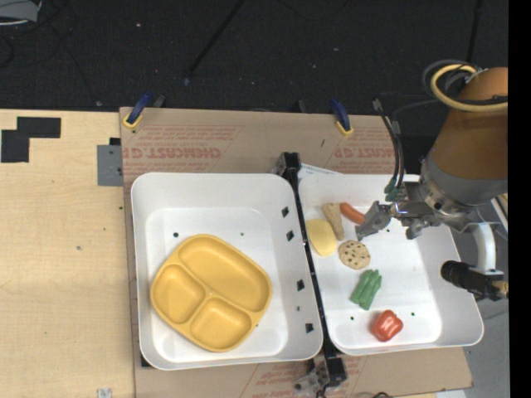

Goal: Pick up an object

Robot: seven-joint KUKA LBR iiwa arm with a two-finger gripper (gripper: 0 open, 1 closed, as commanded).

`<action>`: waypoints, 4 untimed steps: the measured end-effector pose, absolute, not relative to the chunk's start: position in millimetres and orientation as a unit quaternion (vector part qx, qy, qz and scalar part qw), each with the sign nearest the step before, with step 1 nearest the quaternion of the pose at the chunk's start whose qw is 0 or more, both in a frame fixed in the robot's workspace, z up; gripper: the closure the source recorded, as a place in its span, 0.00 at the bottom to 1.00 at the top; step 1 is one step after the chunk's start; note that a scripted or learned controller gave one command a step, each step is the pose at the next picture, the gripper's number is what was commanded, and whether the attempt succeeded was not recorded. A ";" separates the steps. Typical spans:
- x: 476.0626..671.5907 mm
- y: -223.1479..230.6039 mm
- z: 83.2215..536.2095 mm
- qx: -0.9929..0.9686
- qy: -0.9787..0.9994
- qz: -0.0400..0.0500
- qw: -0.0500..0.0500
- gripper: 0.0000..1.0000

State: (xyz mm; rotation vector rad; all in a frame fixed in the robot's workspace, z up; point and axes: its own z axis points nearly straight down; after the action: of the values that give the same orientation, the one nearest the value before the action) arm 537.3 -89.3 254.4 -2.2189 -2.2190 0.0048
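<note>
Clearly the hand point(390, 220) hangs open and empty over the right bin point(448, 326), just beside the cookie point(355, 254), carrot point(352, 213) and bread point(334, 219). Tight crowding could make it nudge neighbours or pinch two things.

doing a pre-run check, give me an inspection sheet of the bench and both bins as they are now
surface: cardboard sheet on a wooden bench, bearing the left bin and right bin side by side.
job's things: in the right bin, a yellow piece, tan piece, orange-red piece, cookie, green vegetable and red pepper.
clutter: yellow divided tray in the left bin.
grippers: gripper hovers over the right bin's upper part, nothing seen between its fingers.
cables: black cables run along the arm.
surroundings: blue-and-yellow clamps on the cardboard's far edge; dark floor beyond.
</note>
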 end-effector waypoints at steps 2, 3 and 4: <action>540.9 -89.8 193.8 -0.707 -0.707 0.002 0.002 0.00; 538.9 -82.4 133.4 -0.707 -0.707 0.002 0.002 0.00; 538.2 -82.1 85.9 -0.707 -0.707 0.001 0.001 0.00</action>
State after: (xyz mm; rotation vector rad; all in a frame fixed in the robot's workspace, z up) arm 538.2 -82.1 85.9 -2.2196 -2.2203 0.0031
